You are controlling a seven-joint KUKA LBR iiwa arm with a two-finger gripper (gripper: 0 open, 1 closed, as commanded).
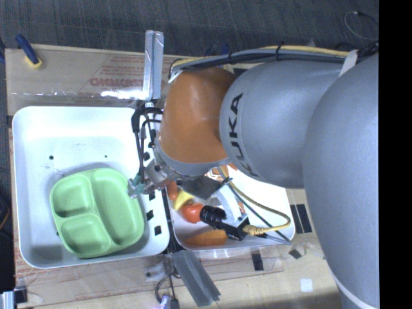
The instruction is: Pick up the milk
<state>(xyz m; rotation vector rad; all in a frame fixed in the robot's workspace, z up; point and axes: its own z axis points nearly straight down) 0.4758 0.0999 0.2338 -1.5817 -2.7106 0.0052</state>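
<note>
Arm [270,127] reaches in from the right, and its grey bulk and orange band cover most of the right bin [286,232]. Gripper [138,186] sits low at the wall between the two bins, just at the right edge of the green plate [96,212]. Can't tell if it is released or clenched, the wrist hides it from this angle. Nothing seen held.

Milk: can't tell where it is, the arm blocks most of the right bin.

Left bin [26,166]: green divided plate with three compartments, lying flat in the near half. The far half is bare white.

Right bin, the strip showing under the wrist: a red-orange round thing [191,212], a long orange thing [207,238] near the front wall, and a yellow bit [172,194] beside the divider. All are close together and partly under the arm, too hidden to name.

Around the bins: brown bench top [71,69], a blue clamp [28,50] at the far left corner, an upright metal post [153,63] behind the left bin, and a grey bar [196,279] at the front edge.
</note>
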